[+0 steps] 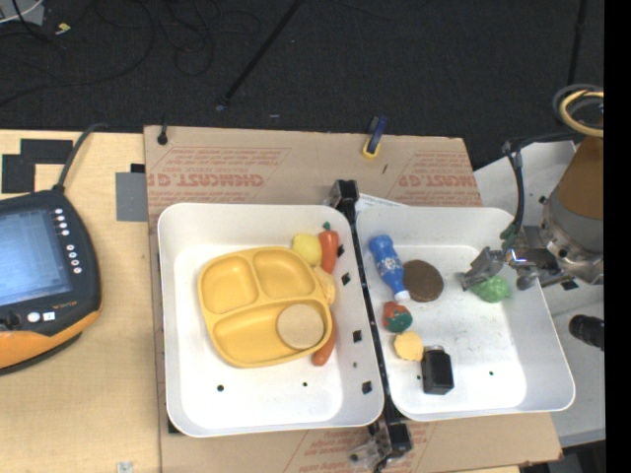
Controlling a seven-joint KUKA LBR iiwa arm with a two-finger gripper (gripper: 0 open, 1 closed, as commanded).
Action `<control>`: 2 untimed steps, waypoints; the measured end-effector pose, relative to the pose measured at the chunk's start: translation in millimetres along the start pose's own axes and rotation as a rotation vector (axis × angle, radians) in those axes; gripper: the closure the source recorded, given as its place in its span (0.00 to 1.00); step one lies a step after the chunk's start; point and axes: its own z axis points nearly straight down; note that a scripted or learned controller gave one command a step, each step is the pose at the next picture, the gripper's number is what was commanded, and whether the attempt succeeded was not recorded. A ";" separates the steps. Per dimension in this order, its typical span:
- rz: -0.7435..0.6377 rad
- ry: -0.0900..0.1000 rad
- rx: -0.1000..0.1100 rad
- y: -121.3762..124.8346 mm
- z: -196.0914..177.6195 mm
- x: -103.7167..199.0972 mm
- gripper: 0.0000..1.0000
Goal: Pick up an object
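My gripper [490, 274] reaches in from the right over the right bin [513, 387], near its right wall. A small green object [490, 288] sits between its grey fingers [481, 263], and the gripper is shut on it. Left of it in the same bin lie a brown disc [424, 280], a blue bottle [387, 266], a red and green ball [396, 315], a yellow lump [407, 347] and a black block [437, 371].
The left bin [187, 382] holds a yellow divided plate [246, 299] bearing a tan disc [301, 325], with a lemon [307, 248] and an orange carrot [329, 249] beside it. A black divider [357, 284] joins the bins. A control tablet [39, 274] lies far left.
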 end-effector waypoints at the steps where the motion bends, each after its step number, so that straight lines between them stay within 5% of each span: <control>1: -0.003 0.000 -0.012 -49.6 -135.0 39.2 0.00; 2: -0.001 0.000 0.002 -48.9 -136.4 37.5 1.00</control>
